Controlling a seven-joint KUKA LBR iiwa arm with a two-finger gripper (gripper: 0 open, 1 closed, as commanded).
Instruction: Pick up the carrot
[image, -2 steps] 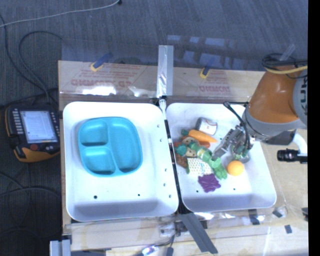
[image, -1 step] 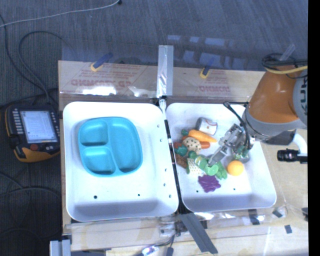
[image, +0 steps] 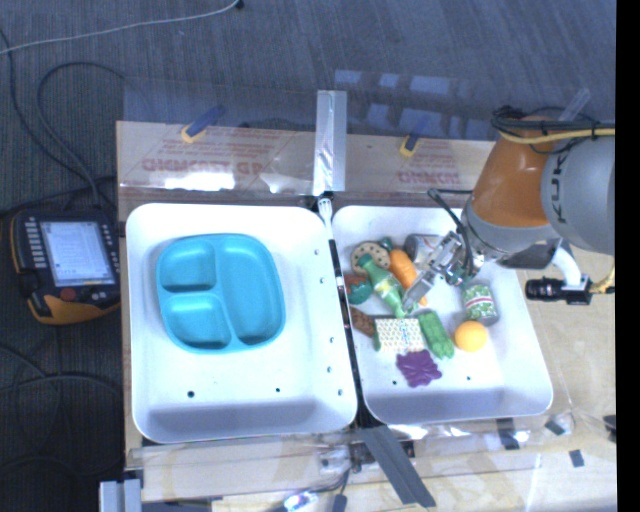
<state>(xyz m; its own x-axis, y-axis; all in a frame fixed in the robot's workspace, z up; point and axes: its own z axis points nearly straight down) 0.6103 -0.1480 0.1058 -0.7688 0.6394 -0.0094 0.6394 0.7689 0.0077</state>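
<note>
Camera view: carrot (image: 404, 268) lies slanted, upper-left to lower-right, beside hand (image: 418, 291).

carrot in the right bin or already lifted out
In. The carrot lies among the toy foods in the right bin, with the gripper right beside it.

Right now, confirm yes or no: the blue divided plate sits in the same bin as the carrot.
No: the blue plate lies in the left bin, the carrot in the right bin.
</note>
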